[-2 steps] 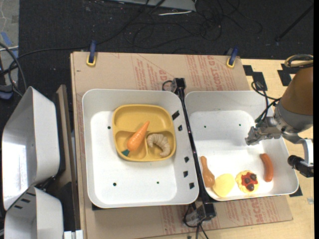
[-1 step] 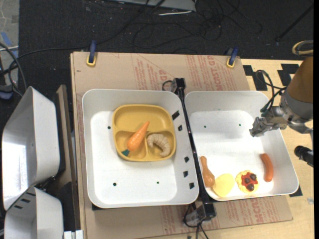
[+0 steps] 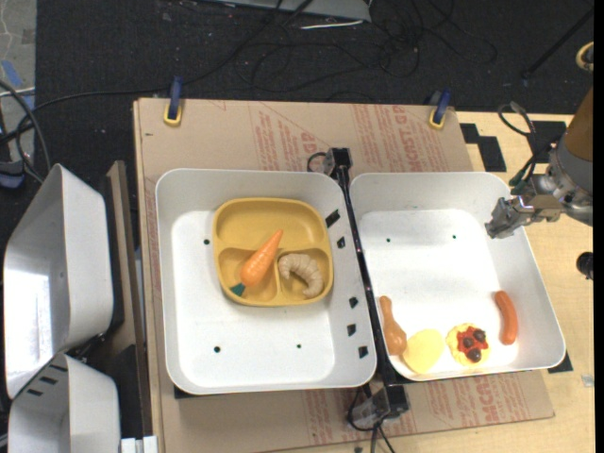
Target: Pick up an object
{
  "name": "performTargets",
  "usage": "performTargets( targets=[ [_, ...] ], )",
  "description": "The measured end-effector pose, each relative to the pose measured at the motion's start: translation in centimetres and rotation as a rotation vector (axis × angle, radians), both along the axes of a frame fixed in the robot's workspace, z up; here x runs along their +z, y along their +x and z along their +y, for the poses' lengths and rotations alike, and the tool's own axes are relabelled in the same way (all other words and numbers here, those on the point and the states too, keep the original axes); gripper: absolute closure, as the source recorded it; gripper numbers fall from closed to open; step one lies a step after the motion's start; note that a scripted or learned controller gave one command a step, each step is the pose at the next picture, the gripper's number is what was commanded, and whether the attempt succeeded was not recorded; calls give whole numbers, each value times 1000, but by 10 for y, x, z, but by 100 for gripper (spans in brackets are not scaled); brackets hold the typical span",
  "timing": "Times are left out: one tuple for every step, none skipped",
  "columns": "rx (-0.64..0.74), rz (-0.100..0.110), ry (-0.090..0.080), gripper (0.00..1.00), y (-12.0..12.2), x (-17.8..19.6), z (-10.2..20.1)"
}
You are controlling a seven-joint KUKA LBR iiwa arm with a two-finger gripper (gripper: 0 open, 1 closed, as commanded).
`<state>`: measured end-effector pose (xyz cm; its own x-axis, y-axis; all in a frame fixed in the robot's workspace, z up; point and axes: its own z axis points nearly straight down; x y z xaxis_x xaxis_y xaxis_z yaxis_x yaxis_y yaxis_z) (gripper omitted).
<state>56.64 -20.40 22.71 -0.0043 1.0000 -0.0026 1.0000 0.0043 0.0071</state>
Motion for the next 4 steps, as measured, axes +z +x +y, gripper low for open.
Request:
performTargets(
  targets=[
    [-1, 2, 1, 100, 1, 28, 0],
    [4, 7, 4, 100, -5, 36, 55],
    [5, 7, 4, 100, -5, 39, 113],
    [3, 9, 4, 100, -11, 26, 157]
  ],
)
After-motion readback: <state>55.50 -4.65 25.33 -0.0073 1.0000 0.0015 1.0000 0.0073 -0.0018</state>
